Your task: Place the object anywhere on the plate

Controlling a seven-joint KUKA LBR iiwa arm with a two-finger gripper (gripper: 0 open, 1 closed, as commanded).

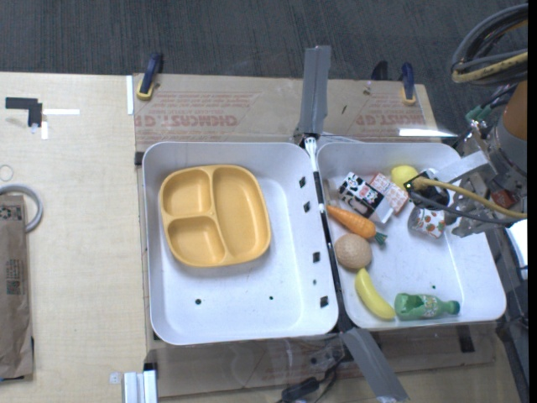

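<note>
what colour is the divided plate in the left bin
Yellow-orange all over, plain with no pattern. The plate shows best in the camera view, sitting in the left bin.

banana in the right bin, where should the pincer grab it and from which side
Grip the banana across its middle, coming straight down from above. It lies flat on the bin floor, curving from near the brown ball toward the green bottle, so its narrow width suits the fingers. The middle looks clearest of both neighbours, though the bottle end is tight.
</note>
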